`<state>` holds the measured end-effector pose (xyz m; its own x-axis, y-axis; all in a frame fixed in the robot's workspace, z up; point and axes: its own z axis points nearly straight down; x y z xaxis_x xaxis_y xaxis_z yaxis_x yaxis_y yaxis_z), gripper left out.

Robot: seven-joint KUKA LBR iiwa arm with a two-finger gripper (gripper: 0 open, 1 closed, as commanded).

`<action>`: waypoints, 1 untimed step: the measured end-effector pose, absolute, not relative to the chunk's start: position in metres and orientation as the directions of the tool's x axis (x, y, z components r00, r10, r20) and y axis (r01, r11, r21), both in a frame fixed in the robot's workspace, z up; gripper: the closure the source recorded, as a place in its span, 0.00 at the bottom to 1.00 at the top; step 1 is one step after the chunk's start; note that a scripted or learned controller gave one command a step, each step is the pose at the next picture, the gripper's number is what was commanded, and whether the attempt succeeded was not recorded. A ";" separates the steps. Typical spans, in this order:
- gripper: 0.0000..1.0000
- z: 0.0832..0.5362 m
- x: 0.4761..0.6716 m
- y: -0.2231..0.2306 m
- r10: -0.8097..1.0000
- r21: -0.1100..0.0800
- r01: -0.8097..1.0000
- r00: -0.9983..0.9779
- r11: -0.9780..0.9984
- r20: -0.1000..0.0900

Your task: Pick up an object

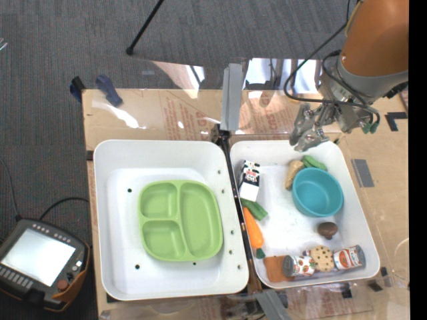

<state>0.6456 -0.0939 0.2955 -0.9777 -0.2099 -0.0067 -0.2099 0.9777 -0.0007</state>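
Grey arm's gripper (308, 133) hangs over far edge of right shallow white bin (365, 227), finger state indiscernible.

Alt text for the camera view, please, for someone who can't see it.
The robot's hand hangs over the far edge of the right bin, which holds a blue bowl, carrot, small milk carton and other toy food. The left bin holds a green divided plate.
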 end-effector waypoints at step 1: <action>1.00 0.271 0.645 -0.019 -0.215 0.003 -0.215 -0.977 0.977 -0.001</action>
